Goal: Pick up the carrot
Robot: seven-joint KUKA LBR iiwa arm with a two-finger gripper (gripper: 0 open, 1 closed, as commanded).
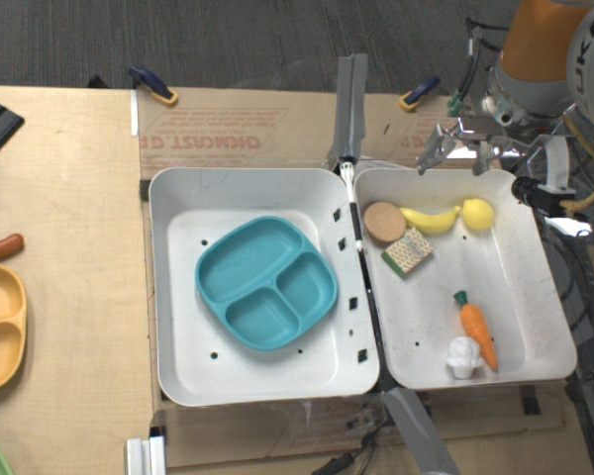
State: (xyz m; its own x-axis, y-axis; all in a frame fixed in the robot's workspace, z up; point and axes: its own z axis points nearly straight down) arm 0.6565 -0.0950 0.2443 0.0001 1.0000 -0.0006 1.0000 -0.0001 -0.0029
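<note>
Carrot [477, 332], tapered orange with green top, in right bin [535, 265] beside white lump [463, 357], banana [429, 219], lemon [478, 215], teal tray [266, 282] in left bin [178, 265], gripper [460, 151] above the rim, fingers spread wide, holding nothing.

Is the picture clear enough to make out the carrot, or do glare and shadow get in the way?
Camera view: the carrot is sharp and evenly lit in the right bin; the bin's white floor looks bright but not washed out; the tool above its far rim is slightly soft.

Grey arm w/ orange band at upper right, jaws [459, 154] spread open, nothing between
</note>
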